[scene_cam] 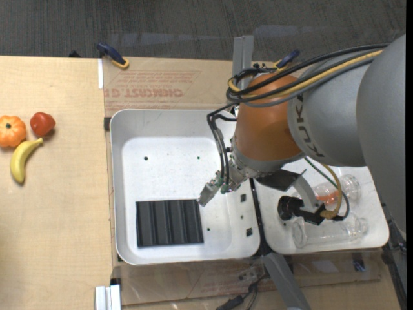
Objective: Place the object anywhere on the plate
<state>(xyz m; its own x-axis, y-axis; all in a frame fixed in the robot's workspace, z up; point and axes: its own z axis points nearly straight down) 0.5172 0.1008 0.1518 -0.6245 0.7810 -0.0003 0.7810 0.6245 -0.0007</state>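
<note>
The pale wooden surface [58, 237] runs off to the left, with a sheet of brown cardboard [155, 86] under the far end of the bins. The grey arm [348, 102] reaches in from the right and covers much of the right bin [271, 234].

The left bin [168, 157] is mostly bare white floor. A black ribbed slab [169, 223] lies flat in its near corner, and I take that to be the plate. In the right bin, clear plastic pieces [332, 230] lie together near the front wall, and one of them is probably the object to move.

They look light, stiff and slick, and thin enough to crack or squirt out under a hard pinch. I'd grip one across its narrow middle, not at a rim.

Out on the surface, well away from both bins, are a banana [22, 160], an orange fruit [11, 132] and a red fruit [42, 123].

The claw [208, 194] hangs low over the left bin, just beyond the slab's far right corner. From here I cannot tell whether it is open or closed, or whether it has hold of anything.
</note>
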